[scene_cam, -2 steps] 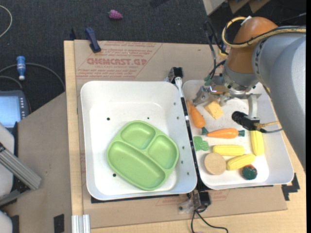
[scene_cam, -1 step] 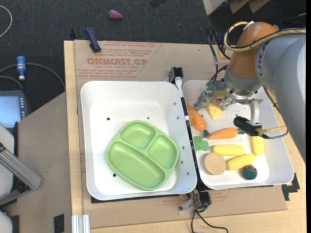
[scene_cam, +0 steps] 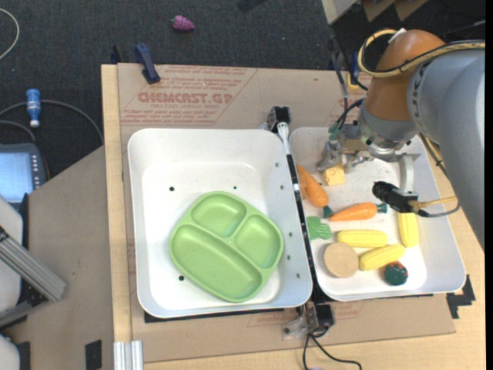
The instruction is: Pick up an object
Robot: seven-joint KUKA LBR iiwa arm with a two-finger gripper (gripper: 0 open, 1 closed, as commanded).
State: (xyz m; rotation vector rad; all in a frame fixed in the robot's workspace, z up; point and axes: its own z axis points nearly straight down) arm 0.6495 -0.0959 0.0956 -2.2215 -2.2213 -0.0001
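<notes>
While the claw (scene_cam: 339, 154) sits low at the far end of the right bin (scene_cam: 451, 272), can't tell if it's open or closed. Closest pick is the small yellow cube (scene_cam: 334, 176), just near-side of the claw, almost touching. Orange carrot (scene_cam: 311, 187) lies just left of it, long axis running far-left to near-right along the bin wall.

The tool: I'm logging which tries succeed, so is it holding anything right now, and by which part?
It cannot be told. The tool is down in the right bin, close above a small yellow block, but no object visibly sits between its tips.
</notes>
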